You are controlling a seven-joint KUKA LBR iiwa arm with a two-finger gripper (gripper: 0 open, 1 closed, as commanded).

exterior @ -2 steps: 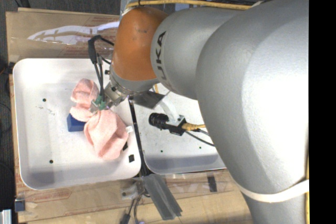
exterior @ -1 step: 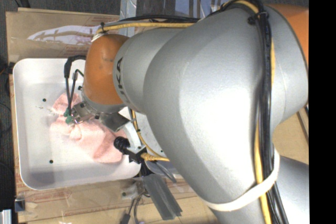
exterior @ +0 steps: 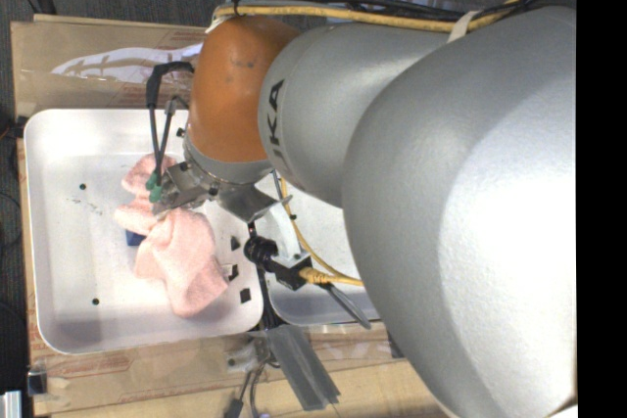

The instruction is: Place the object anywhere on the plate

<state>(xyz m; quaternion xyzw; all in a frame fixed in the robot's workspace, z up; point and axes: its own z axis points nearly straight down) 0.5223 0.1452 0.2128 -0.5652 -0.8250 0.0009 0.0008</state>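
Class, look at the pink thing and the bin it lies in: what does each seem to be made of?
Pink thing: probably soft cloth, matte, since it lies crumpled in limp folds. Bin: likely moulded plastic, smooth and slightly glossy, with rounded corners and a bright sheen on its floor.

Readable text: dark letters "KA", the visible end of a brand name, run sideways | Surface: large grey metal robot arm point(exterior: 411, 162), just right of its orange band point(exterior: 230, 93) | Other legible text: none
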